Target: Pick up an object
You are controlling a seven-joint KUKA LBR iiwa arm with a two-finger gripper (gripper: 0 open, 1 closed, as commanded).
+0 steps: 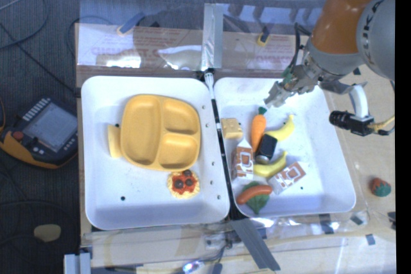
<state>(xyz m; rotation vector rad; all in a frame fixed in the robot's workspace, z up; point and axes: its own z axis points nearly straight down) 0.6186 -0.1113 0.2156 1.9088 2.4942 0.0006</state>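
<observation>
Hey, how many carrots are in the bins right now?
2. One carrot stands lengthwise in the right bin, just below the end effector. Another carrot lies near that bin's front edge. The pile may hide more.

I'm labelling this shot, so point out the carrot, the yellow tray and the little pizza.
carrot (257,130): camera view, middle of its orange body.
yellow tray (158,131): camera view, central divider between compartments.
pizza (183,184): camera view, its topped centre.

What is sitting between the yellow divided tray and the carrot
In the camera view, the ridge where the two bins meet runs between the yellow tray and the carrot, and a pale yellow block sits just left of the carrot.
</observation>
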